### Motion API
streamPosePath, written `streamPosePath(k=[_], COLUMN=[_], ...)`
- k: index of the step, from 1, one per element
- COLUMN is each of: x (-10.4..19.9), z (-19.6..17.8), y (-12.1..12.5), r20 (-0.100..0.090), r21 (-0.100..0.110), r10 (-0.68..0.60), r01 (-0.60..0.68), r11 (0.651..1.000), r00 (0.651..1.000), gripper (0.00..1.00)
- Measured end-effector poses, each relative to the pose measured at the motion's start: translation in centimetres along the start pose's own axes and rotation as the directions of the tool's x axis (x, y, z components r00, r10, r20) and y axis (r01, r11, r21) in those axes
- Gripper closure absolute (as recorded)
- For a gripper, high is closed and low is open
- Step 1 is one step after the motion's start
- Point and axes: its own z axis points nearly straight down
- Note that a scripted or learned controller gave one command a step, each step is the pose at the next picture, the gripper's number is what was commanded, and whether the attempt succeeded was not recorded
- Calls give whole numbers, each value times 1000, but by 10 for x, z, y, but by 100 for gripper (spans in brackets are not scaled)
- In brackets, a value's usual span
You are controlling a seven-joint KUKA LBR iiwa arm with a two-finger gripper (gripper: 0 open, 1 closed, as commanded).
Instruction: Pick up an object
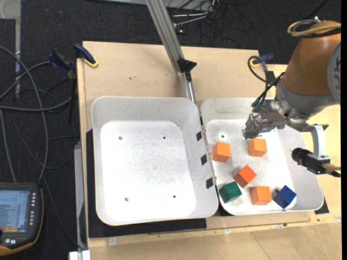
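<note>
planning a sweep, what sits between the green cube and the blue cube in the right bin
In the camera view, one orange cube lies between the green cube and the blue cube, along the right white bin's near edge.

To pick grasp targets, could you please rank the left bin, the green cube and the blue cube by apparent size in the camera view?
1. Left bin, by far the largest.
2. Green cube and blue cube: they look about alike, so I would not rank them.
</note>
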Motion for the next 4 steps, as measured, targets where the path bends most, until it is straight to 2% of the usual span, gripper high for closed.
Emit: streamPosePath(k=[2, 3, 4], x=[104, 151, 148], z=[26, 30, 30], y=[28, 33, 33], r20=[0, 1, 2], r21=[-1, -1, 0], r10=[-1, 0, 5], r01=[1, 0, -5], r11=[1000, 1000, 1000], r00=[1000, 1000, 1000], gripper=[100, 100, 0])
